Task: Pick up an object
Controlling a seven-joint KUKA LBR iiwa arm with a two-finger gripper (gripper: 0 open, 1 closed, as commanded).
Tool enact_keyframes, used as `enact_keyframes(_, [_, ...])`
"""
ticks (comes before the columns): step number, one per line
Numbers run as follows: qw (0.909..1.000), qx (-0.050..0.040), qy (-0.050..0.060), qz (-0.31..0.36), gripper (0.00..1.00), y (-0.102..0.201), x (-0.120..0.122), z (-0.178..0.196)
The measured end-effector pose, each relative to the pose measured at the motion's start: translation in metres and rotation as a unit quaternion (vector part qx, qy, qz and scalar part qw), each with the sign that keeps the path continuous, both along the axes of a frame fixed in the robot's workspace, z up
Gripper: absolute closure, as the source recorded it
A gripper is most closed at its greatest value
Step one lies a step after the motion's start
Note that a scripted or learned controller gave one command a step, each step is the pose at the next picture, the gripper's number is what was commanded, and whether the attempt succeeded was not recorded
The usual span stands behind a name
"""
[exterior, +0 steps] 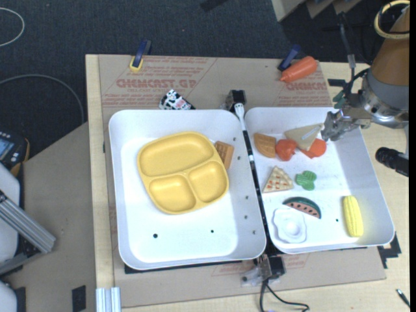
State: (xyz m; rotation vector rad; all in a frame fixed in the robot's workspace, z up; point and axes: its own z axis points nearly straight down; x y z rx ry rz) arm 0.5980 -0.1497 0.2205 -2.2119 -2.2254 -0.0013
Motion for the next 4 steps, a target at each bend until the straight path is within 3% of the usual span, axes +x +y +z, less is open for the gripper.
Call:
enact_keyframes(3, [1.0, 0.0002, 0.0, 0.0, 1.0, 0.171, -0.031, 0.021])
enact_keyframes(4, [1.0, -0.0005, 0.002, 0.0, 1.0, 0.223, -0.045, -0.002])
